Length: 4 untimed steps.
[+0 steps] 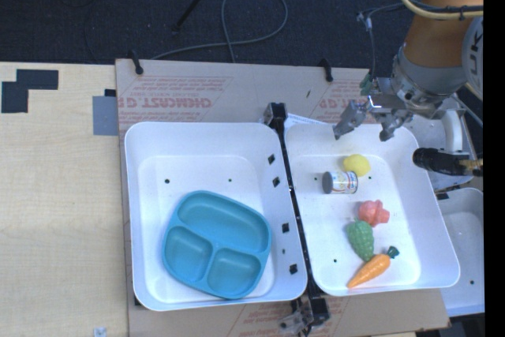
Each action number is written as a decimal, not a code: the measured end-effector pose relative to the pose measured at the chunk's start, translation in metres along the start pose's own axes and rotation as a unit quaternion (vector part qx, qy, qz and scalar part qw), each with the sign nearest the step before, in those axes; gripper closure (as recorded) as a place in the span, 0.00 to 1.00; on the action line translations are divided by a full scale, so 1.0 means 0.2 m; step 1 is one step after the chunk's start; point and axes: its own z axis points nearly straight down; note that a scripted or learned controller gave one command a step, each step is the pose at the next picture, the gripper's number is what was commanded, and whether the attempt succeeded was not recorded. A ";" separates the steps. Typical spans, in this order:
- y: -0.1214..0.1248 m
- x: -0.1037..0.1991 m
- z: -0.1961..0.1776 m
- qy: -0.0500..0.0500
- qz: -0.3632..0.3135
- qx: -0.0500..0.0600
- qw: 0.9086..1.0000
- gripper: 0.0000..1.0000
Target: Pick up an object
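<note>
Overhead, claw point(368, 125) open, above yellow lemon point(357, 164)

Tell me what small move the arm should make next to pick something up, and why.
Probably lower the gripper toward the yellow lemon-like toy, the nearest item. The gripper sits open above the right bin's far edge, with nothing between its fingers, and the toy lies just below it beside the small can.

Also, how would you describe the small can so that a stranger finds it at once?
Look in the right bin, upper half. The small can lies on its side just below the yellow toy. It alone is a cylinder, with a dark lid and a printed label.
</note>
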 end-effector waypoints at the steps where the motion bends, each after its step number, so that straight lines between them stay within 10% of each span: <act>1: 0.01 0.00 -0.04 -0.001 -0.001 -0.006 1.000 0.00; 3: -0.01 -0.03 0.60 0.000 0.000 -0.003 1.000 0.00; 4: 0.00 -0.02 0.78 -0.007 -0.001 -0.020 1.000 0.00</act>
